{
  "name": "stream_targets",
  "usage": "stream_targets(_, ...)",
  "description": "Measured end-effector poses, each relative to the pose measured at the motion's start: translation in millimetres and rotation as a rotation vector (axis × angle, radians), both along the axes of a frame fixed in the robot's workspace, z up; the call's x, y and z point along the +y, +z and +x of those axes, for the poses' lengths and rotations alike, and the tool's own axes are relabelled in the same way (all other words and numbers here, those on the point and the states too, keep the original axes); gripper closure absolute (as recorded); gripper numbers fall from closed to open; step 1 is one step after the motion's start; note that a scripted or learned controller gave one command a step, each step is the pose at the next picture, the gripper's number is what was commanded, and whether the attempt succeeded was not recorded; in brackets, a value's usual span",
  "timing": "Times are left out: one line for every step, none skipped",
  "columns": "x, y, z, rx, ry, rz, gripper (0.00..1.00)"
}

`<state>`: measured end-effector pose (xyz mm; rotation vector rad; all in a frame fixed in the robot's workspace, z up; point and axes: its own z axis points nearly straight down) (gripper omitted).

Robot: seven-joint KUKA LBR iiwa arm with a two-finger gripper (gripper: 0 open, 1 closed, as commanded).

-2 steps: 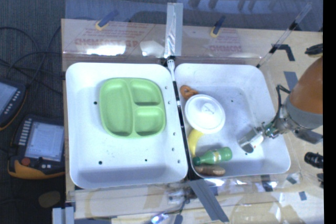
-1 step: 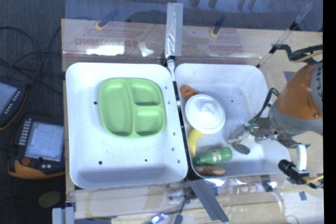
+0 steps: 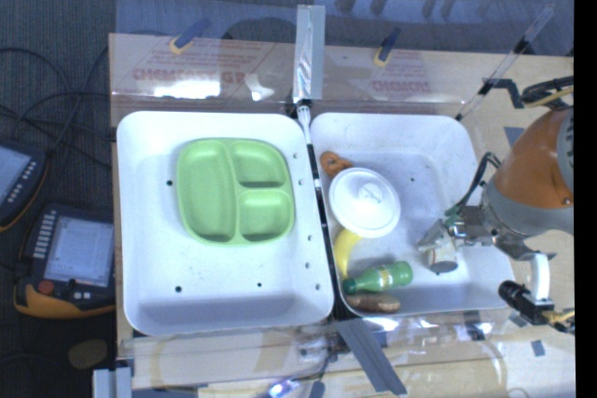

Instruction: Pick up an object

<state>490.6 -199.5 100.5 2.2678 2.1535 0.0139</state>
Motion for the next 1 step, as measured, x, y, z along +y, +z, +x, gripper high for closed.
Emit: stream_targets(82.9, 114.1, 25.0, 0.019, -0.301, 0.004, 1.0)
